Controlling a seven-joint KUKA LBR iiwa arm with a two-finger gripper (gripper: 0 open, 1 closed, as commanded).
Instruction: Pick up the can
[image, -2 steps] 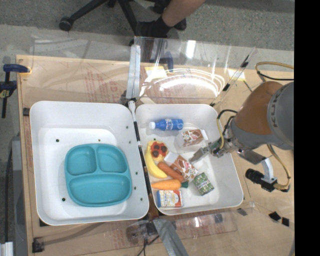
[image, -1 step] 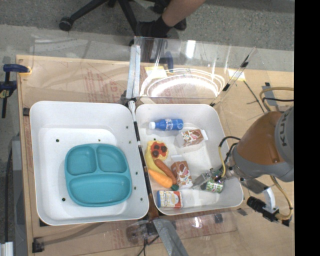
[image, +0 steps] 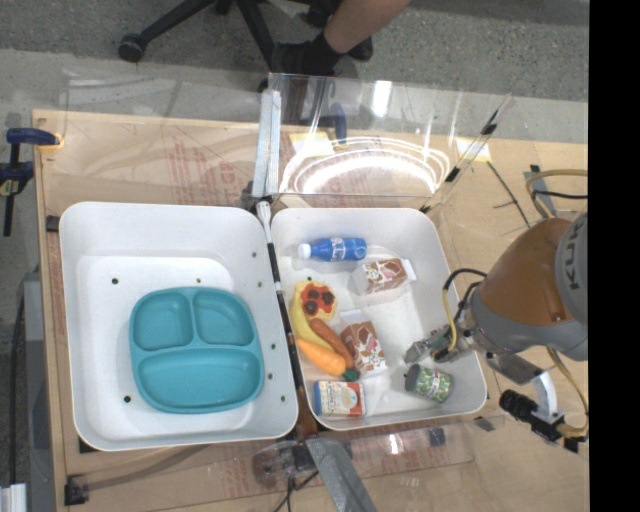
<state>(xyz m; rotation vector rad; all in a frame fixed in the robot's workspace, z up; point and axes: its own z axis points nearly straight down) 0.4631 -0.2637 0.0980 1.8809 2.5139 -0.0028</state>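
The can (image: 429, 383) lies on its side just below the gripper (image: 430, 346), apart from it, its long axis running left-right. Whether the gripper is closed, I cannot tell.

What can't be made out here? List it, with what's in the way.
- Gripper: small and partly under the arm's wrist in the camera view, so its finger state is unclear.
- Can: lies at the right bin's near corner; its label is too small to read.
- Carrot: partly covered by the sausage.
- Arm: cut off at the right side.
- Packet print: too small to read.
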